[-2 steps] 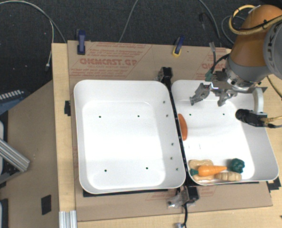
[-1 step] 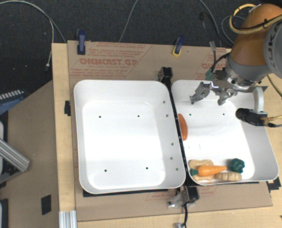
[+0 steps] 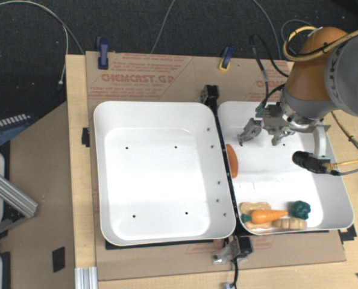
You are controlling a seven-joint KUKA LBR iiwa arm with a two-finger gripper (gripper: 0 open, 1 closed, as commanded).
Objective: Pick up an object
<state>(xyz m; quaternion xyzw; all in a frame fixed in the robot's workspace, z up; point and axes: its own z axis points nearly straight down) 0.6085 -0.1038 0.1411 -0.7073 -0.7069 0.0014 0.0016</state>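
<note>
a: camera view, you've got the gripper hanging over the upper part of the right bin, fingers spread wide, nothing between them.

b: where's your pickable stuff?

a: orange sausage-like piece lies against the right bin's left wall, just below-left of the fingers, apart from them. near edge of that bin: a carrot, a beige piece touching it, a dark green lump beside. left bin sits alongside on the worktop.
</note>
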